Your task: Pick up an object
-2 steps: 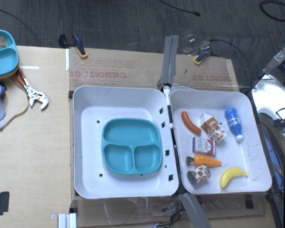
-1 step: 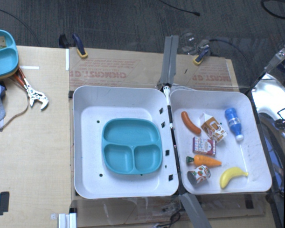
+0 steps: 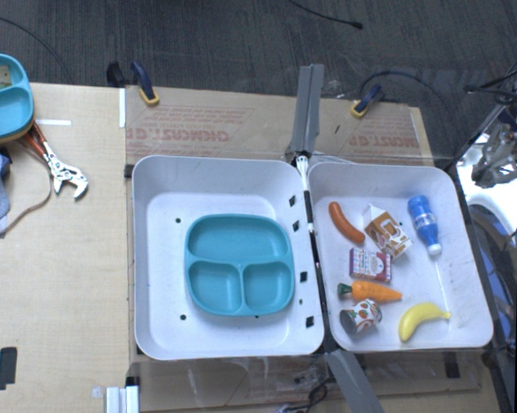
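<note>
Your toys, banana included, lie loose in the right bin for picking; the end effector's state I cannot tell.

Two smooth white plastic bins sit on a pale wood-grain bench. The teal divided tray at frame centre looks matt plastic. At right, the banana, carrot and sausage have a glossy plastic sheen. A shiny metal wrench lies upper left, with brown cardboard above the bins.
</note>
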`<state>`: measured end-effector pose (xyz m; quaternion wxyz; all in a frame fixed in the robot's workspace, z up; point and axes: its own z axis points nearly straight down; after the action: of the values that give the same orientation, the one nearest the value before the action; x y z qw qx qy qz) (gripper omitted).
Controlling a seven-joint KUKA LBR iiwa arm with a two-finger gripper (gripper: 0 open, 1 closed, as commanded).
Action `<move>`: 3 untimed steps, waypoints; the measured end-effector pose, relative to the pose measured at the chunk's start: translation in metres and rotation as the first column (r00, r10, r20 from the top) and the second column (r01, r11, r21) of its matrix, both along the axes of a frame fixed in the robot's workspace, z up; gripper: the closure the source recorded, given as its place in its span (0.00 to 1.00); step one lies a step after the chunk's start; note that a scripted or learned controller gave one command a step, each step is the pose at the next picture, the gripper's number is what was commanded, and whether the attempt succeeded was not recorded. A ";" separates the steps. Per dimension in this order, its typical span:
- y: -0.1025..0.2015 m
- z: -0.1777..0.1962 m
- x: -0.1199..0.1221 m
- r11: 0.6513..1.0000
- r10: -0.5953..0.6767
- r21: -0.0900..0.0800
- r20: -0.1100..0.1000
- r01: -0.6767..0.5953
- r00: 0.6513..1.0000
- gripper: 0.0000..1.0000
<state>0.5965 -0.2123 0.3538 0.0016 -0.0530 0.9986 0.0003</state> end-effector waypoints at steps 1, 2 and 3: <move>-0.009 -0.038 -0.013 0.706 0.708 -0.001 0.001 -0.708 0.706 1.00; -0.008 -0.028 -0.011 0.709 0.705 -0.003 0.007 -0.705 0.709 1.00; 0.010 -0.036 0.019 -0.035 0.999 -0.003 0.002 -0.999 -0.035 1.00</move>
<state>0.6153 -0.2026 0.3182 0.0025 -0.7552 0.6555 0.0008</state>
